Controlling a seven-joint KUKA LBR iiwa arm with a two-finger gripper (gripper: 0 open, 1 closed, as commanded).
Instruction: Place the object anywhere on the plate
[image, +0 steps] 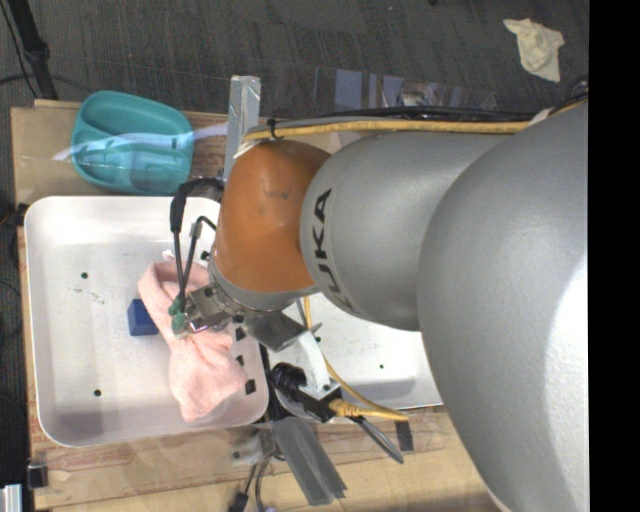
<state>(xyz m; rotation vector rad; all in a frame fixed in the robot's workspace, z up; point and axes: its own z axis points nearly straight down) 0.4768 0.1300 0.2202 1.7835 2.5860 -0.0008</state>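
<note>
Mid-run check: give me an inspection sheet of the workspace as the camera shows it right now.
Surface: wooden bench bearing two white bins; left bin largely visible, right bin mostly hidden by the arm.
Job's things: no plate seen. Small blue block on the left bin's floor, beside a pink cloth.
Clutter: pink cloth, crumpled in the left bin's right side; teal container on the bench behind the left bin.
Grippers: gripper sits low over the pink cloth; I cannot tell what it holds.
Cables: black cable looping beside the wrist; yellow cable running along the arm.
Surroundings: dark floor with a crumpled pale rag at the top right.
</note>
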